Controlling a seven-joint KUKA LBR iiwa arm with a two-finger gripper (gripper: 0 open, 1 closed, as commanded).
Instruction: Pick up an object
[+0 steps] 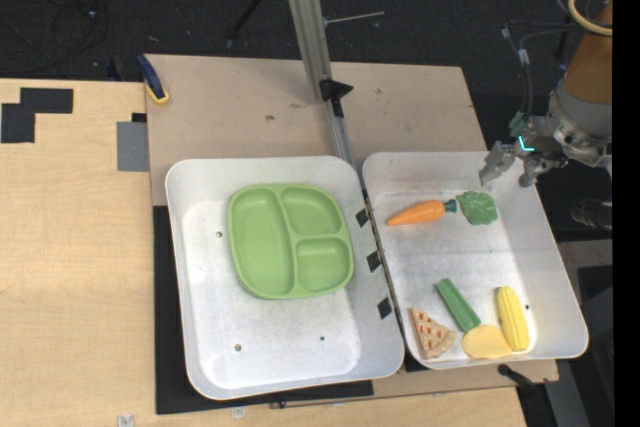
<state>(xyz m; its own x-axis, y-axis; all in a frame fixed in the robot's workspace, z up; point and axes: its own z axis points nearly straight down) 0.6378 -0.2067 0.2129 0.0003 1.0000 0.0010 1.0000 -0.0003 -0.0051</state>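
**Two bins, gripper at far rim**

Five toy foods lie in the right white bin [560, 260]: an orange plastic carrot with green leafy top [440, 211] near the far end; a green stick [457, 304], pizza slice [432, 333], yellow lemon [487, 343] and corn cob [513, 317] near the front. The left white bin [190, 315] holds a green divided plate [291, 241]. The gripper [510, 165] hovers at the right bin's far rim, fingers spread, grasping nothing.

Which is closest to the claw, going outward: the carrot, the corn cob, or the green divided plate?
From the claw, seen from the camera view:
1. Carrot, at the far side of the right bin, just left of the claw.
2. Corn cob, at the near right corner of that bin.
3. Green divided plate, over in the left bin.
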